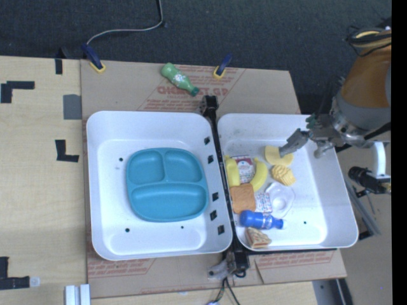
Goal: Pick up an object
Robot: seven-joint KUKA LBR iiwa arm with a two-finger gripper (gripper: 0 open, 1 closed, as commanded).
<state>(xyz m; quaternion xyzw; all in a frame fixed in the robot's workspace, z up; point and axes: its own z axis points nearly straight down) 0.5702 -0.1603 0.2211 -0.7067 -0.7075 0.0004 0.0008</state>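
My gripper (306,146) hangs over the right bin's (331,202) far right part, open, with nothing between its fingers. Its left fingertip (287,147) is just above a pale yellow wedge (272,153). Close by lie a yellow crinkled piece (283,175), a banana (260,174) and a red-and-white packet (243,166). Further toward the front are a brown toast slice (242,197), a clear cup (282,199), a blue bottle (260,221) and a sandwich wedge (257,237).
The left bin (102,170) holds a blue divided plate (167,184). A green bottle (180,79) lies on the cardboard behind the bins. Two yellow clamps (94,58) hold the cardboard's far edge. The arm's orange band (369,75) rises at the right.
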